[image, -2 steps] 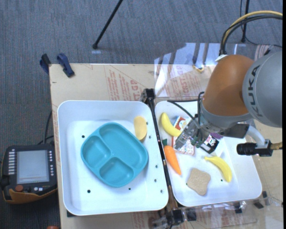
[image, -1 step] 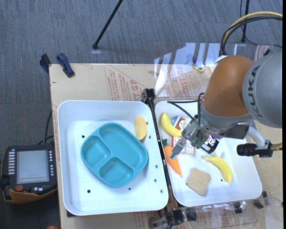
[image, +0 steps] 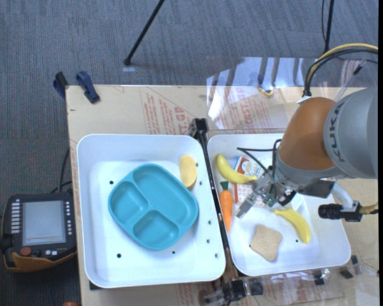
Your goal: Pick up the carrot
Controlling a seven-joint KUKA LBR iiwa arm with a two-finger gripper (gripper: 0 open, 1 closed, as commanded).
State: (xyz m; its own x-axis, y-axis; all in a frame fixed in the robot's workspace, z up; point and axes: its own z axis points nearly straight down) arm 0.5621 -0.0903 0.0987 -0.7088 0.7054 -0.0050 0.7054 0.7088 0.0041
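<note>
Bench (image: 147, 107) of brown board on grey carpet, hand (image: 258, 198) beside carrot (image: 226, 209), grip unclear.

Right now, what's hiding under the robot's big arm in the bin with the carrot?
Under the arm, a small card pokes out beside one banana. The rest of the card and that corner of the right bin are covered.

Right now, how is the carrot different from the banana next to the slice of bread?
The carrot is orange with a green top; the banana is all yellow. The carrot is straight and lies along the left wall of the right bin; the banana is curved and lies slanted, nearer the bin's right side, beside the bread slice. Both are long toy foods lying flat in the same bin.
</note>
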